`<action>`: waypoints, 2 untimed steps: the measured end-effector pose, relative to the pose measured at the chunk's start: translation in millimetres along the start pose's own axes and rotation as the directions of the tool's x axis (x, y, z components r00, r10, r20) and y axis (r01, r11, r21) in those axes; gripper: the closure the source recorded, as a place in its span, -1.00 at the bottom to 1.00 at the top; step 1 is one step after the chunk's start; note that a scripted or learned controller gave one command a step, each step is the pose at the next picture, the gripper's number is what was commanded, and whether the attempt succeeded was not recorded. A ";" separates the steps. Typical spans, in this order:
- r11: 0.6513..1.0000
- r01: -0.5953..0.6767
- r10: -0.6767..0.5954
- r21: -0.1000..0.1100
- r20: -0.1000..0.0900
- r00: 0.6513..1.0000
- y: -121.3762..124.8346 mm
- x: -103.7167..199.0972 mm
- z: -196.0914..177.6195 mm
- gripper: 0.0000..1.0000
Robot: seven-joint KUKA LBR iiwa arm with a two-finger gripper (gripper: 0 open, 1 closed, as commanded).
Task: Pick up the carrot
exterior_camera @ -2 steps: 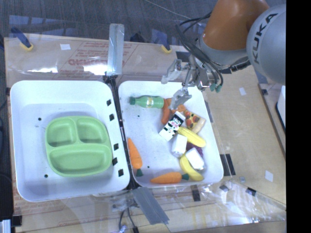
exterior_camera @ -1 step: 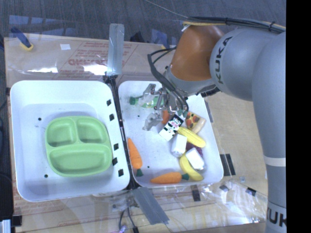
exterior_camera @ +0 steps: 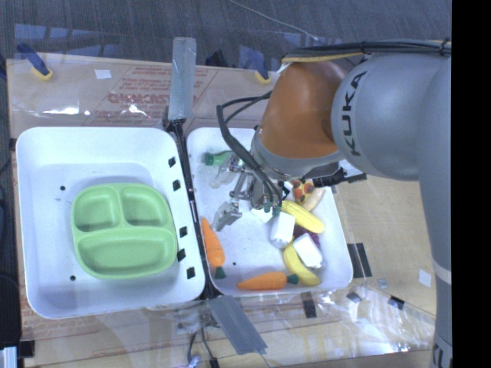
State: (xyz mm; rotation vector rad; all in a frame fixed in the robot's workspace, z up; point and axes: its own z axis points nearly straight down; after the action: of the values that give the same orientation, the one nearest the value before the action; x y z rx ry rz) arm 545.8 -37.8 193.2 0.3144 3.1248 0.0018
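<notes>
overhead, gripper (exterior_camera: 230, 205) spread open, grasping nothing, hovering in right bin (exterior_camera: 337, 244), carrot (exterior_camera: 212, 241) just beside

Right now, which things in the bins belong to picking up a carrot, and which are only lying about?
For the job:
carrot by the divider
carrot at the front wall
gripper

Lying about:
green divided plate
corn cob
banana
white blocks

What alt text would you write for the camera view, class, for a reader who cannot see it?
A grey robot arm's gripper hangs over the right bin, near two carrots, bananas and other small items. The left bin holds a green divided plate.
</notes>
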 end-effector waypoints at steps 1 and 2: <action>0.993 -0.118 0.118 0.002 -0.002 0.993 4.0 53.0 1.6 -1.00; 0.973 -0.231 0.231 0.002 0.001 0.973 -48.1 28.4 0.9 -1.00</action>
State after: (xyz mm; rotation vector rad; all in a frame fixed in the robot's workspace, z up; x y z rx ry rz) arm 508.4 -79.2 192.2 0.6753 3.0667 -0.0010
